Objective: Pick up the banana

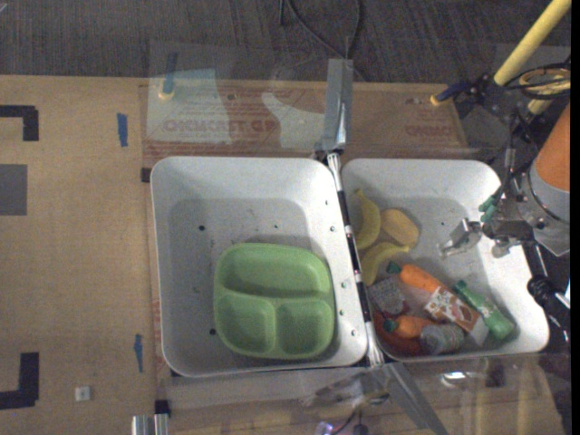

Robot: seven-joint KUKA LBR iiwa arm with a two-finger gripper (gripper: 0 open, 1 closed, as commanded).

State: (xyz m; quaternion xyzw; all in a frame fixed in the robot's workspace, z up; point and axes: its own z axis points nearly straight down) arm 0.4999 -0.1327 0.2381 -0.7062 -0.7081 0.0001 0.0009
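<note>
Nearest the camera, bottles [453, 311] crowd the right bin [471, 184]; farther back, the banana [367, 223] lies untouched against its left wall. Beside it, the gripper [460, 236] hovers, jaws released and holding nothing, so the pickup remains undone.

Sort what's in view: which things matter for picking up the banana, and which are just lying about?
For the job:
banana, in the right bin
gripper, over that bin

Lying about:
green divided tray in the left bin
orange bottle
green bottle
</note>
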